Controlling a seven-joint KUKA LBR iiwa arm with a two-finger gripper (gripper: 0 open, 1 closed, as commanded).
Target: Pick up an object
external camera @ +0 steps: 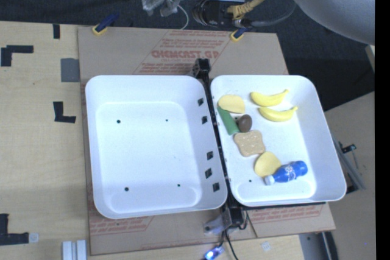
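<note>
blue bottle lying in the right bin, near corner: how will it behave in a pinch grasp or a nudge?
The blue bottle lies on its side with a rounded body, so a nudge would probably roll it. It looks like smooth plastic, likely light and a bit slippery between fingers. Its white cap end touches a yellow piece, which may shift too. The gripper hangs well above the bins.

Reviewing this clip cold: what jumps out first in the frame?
The cluster of small items in the right bin: two yellow bananas near its far side and a blue bottle near its front edge. The gripper hangs high beyond both bins, over the dark floor, away from everything.
</note>
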